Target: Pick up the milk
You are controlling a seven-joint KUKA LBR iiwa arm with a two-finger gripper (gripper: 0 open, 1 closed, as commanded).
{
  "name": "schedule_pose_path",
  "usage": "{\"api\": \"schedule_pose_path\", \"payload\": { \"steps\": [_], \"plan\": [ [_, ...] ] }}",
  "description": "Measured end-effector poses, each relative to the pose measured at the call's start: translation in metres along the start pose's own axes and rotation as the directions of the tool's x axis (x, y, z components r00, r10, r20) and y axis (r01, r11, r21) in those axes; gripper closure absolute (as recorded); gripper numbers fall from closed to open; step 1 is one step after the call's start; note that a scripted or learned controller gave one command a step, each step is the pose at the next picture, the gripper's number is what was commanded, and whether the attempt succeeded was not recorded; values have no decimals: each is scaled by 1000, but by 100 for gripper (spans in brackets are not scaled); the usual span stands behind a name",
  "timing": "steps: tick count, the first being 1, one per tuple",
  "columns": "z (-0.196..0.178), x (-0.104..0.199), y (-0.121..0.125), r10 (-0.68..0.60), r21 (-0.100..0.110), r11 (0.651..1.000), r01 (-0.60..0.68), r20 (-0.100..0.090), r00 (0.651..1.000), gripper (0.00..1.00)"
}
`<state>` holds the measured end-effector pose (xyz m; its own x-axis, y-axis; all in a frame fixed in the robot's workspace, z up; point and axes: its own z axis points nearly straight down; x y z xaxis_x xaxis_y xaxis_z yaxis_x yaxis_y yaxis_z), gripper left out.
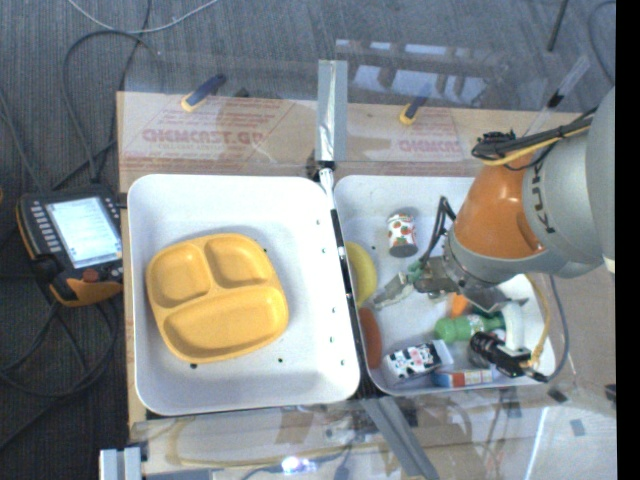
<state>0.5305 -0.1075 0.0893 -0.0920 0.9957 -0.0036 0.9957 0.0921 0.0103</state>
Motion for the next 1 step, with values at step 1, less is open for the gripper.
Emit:
{"api": "schedule_pose_path", "payload": {
  "steps": [1],
  "plan": [
    [1, -67, 44, -48, -4, 999, 48, 2, 999, 0]
  ]
}}
